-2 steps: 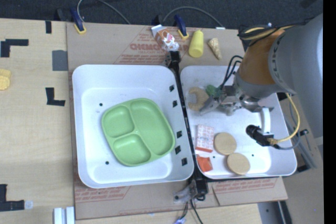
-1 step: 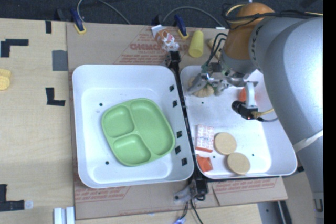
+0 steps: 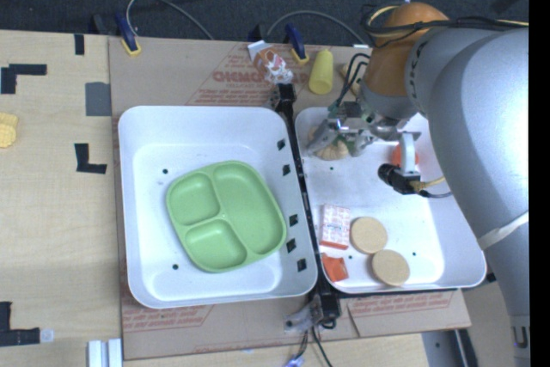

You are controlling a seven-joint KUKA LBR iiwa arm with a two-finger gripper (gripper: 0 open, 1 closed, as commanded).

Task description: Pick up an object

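My gripper [image 3: 338,136] is low over the far left corner of the right bin [image 3: 434,228], reaching in from the right under the orange wrist band. A small tan lump [image 3: 333,152] lies right beneath it, partly hidden by the gripper. Nearer the front of this bin lie two tan round discs [image 3: 369,234] [image 3: 391,266], a red-and-white packet [image 3: 334,226] and a small orange piece [image 3: 335,269]. A red-and-white item [image 3: 407,154] lies just right of the gripper.
The left bin [image 3: 146,133] holds a green divided plate [image 3: 225,215]. A yellow object [image 3: 320,71] and a small red-and-white item [image 3: 273,61] sit on the cardboard behind the bins. The arm's grey body covers the right side.
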